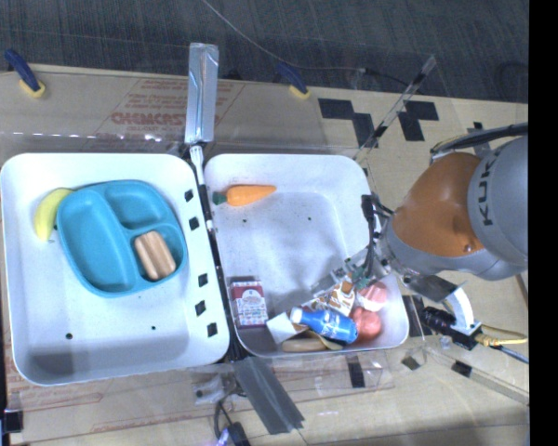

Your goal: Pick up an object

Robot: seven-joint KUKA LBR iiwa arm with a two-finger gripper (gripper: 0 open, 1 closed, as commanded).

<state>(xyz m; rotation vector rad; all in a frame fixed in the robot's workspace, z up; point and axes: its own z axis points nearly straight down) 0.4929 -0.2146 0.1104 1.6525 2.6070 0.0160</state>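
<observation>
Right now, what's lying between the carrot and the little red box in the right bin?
Nothing: the camera view shows bare white bin floor between the carrot and the red box.

Bench point(372, 96) with two white bins point(93, 356)

A pale wooden bench point(260, 110) spans the scene; dark carpeted floor point(93, 12) lies beyond its far edge; black squares point(353, 119) mark the bench's far right.
</observation>
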